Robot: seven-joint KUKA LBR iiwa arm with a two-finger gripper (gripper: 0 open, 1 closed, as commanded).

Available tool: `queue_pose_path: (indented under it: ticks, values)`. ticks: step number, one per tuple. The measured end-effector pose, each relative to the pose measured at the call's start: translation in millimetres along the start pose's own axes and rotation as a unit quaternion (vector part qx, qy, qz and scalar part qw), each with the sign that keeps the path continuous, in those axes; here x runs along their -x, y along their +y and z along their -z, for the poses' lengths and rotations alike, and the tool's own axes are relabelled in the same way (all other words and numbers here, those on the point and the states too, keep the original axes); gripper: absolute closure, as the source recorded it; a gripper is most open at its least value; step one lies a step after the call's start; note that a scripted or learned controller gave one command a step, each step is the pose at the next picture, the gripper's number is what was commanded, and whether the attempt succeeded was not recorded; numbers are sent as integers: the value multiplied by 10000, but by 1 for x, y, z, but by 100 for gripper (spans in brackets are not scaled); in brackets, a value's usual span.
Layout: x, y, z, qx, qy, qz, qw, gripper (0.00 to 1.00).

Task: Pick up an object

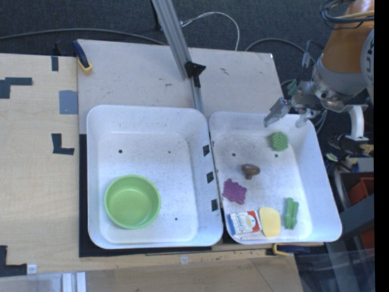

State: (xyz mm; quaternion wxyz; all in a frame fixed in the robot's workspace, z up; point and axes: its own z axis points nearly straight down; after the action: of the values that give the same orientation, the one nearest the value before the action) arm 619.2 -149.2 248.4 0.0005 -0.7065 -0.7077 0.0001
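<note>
My gripper (285,117) hangs over the far edge of the right bin (316,163), its two fingers spread apart with nothing between them. Just below it lies a small green bumpy ball (279,141). A brown lump (250,171) rests near the bin's middle, and a purple jagged piece (234,191) lies to its lower left. Along the near edge sit a red and white packet (244,222), a yellow oval piece (270,221) and a green ridged piece (291,213).
The left bin (97,163) holds a green bowl (132,201) in its near left corner. A metal pole (176,35) slants across the bench behind the bins. Cables and equipment crowd the right side beside the arm.
</note>
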Motion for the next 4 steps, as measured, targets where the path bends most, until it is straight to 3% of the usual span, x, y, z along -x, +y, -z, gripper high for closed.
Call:
queue_pose_path:
  ticks: [1,4]
  values:
    - [0,0,0,0,-1,1,10000,0]
    - [-7,-8,-161,0,-14,2,10000,0]
